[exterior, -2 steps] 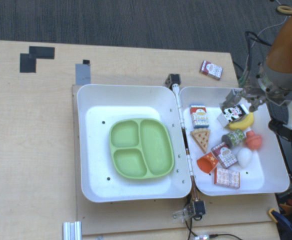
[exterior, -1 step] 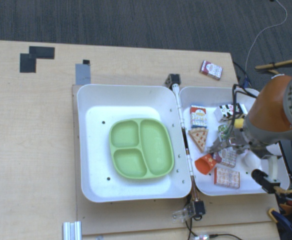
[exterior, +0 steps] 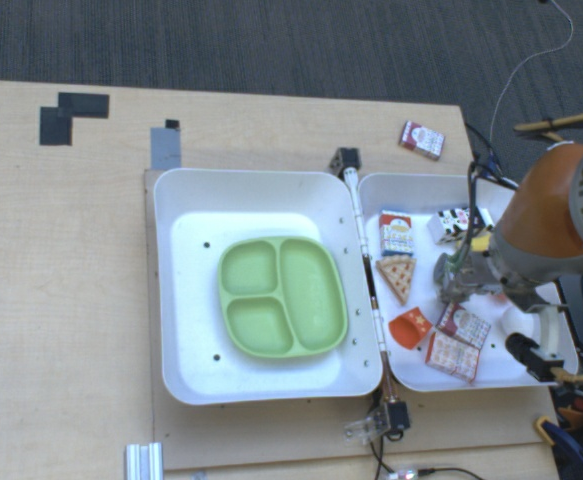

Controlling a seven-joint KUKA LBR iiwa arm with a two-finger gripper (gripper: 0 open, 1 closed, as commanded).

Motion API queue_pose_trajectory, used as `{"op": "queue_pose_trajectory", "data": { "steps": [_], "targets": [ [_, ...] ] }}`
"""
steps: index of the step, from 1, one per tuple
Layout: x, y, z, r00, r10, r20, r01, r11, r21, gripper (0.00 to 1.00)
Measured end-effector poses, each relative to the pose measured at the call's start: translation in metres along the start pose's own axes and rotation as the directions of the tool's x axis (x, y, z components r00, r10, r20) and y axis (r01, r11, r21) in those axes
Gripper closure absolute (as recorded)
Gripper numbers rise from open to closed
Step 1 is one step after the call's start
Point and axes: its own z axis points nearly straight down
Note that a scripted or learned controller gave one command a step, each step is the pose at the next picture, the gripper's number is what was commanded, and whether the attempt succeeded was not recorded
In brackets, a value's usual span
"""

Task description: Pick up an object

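**End effector low in the right bin, grip unclear**

Camera view: While the arm (exterior: 556, 208) reached in from the right, its end effector (exterior: 458, 280) sat low in the right bin (exterior: 421, 376), among small items; open or closed could not be told. Close by lay a pizza-slice toy (exterior: 398, 277), an orange piece (exterior: 409, 327), a red-and-white carton (exterior: 396, 233) and a patterned packet (exterior: 455, 348). The left bin (exterior: 186, 298) held a green divided plate (exterior: 282, 297). A small red box (exterior: 422, 139) lay on the table (exterior: 61, 298).
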Motion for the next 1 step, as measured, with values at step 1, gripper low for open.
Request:
{"op": "queue_pose_trajectory", "data": {
  "steps": [1],
  "targets": [
    [0.0000, -0.0001, 0.0001, 1.000, 0.000, 0.000, 0.000, 1.000, 0.000, 0.00]
  ]
}}
